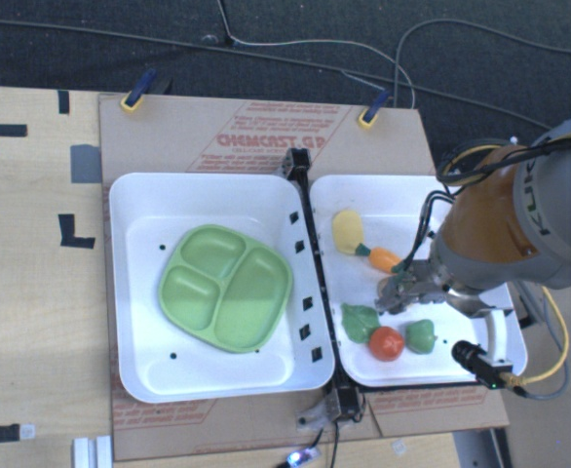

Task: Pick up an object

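Note:
In the right bin (402, 191) lie a pale yellow lemon-like piece (348, 230), a small orange carrot piece (382, 257), a green leafy piece (360, 320), a red tomato (387, 343) and a green pepper-like piece (421, 335). My gripper (395, 295) hangs low over the middle of this bin, just below the carrot and above the tomato. Nothing is seen between its fingers. The arm's grey and orange wrist (485, 232) covers the bin's right side.
The left bin (134, 261) holds a green divided plate (227, 287). A black divider strip (310, 261) runs between the bins. Clamps and cables lie at the cardboard's far edge. A black fitting (478, 362) sits near the right bin's front right corner.

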You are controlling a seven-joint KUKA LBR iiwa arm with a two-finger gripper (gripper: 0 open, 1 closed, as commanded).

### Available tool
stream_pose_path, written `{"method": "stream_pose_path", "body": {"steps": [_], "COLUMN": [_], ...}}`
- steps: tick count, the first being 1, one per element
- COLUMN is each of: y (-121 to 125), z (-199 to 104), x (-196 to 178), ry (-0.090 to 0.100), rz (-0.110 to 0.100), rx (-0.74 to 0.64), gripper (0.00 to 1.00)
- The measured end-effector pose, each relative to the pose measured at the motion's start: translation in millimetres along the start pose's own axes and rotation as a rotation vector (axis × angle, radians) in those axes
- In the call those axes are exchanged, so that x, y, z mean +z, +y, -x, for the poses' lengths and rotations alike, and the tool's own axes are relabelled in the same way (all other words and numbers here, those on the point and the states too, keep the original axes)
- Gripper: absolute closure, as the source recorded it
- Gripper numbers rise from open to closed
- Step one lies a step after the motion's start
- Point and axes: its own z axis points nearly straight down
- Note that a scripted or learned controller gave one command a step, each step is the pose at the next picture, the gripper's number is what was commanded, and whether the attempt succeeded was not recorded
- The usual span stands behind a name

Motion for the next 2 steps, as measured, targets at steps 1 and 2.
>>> {"method": "stream_pose_path", "body": {"steps": [1,2], "y": [3.1,-4.1], "z": [9.6,5.2], "x": [-56.1,-103.8], "ry": [-0.001,-0.001], "rz": [0.003,0.002], "rx": [0.001,0.000], "gripper": [1.00,1.00]}}
